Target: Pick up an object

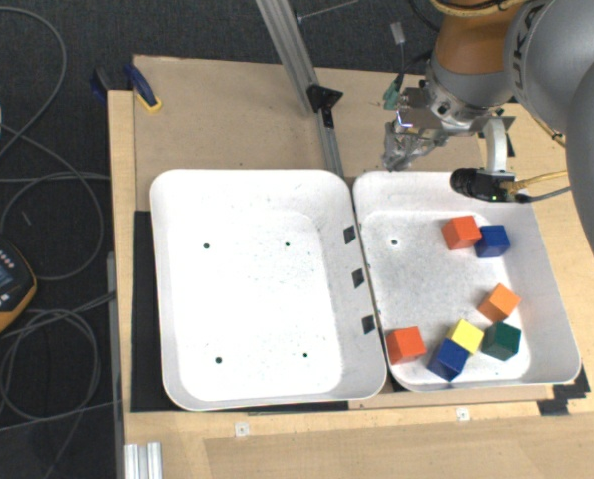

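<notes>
**No pick yet — nothing lifted, all blocks down in the right bin**

Hovering above the far rim of the right bin, gripper hanging under the orange-banded wrist. Hard to read the pincer from here: too small and too dark against the bench to call spread or pressed together, so cannot tell. Nothing visibly caught there.

Down inside the right bin, seven blocks lying loose. Toward its far side, an orange block touching a blue block. Near its front right corner, a cluster: another orange block, a green block, a yellow block, a second blue block. Just beside that, at the front left corner of the right bin, a third orange block sitting slightly apart.

Left of the right bin, left bin bare of blocks.

Progress, judged from this: at the start. Still ahead: choosing a block, dropping in over it, closing, lifting clear. Nearest candidates to the gripper likely the orange-and-blue pair at the far side, though touching neighbours could make a clean grip awkward.
</notes>
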`<state>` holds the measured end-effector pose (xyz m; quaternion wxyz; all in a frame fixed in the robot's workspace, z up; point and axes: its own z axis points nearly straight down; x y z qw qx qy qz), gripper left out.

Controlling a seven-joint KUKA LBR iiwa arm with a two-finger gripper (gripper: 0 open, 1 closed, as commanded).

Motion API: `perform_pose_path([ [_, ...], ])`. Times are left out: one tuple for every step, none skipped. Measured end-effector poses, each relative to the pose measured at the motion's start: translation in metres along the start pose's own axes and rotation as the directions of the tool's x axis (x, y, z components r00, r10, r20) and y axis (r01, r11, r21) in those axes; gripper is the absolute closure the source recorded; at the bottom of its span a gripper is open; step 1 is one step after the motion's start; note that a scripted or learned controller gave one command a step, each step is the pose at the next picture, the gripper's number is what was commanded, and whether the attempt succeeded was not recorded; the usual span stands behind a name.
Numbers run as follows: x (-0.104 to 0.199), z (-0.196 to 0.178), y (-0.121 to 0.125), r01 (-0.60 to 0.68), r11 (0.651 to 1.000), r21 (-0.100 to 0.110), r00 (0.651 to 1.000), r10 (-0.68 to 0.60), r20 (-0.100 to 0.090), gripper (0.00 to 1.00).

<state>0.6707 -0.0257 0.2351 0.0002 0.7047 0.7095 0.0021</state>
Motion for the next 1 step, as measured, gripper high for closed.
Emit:
perform_pose_path([
  [0.0654, -0.0022, -0.0042, 0.001, 1.000, 0.003, 1.000, -0.001, -0.001, 1.00],
])
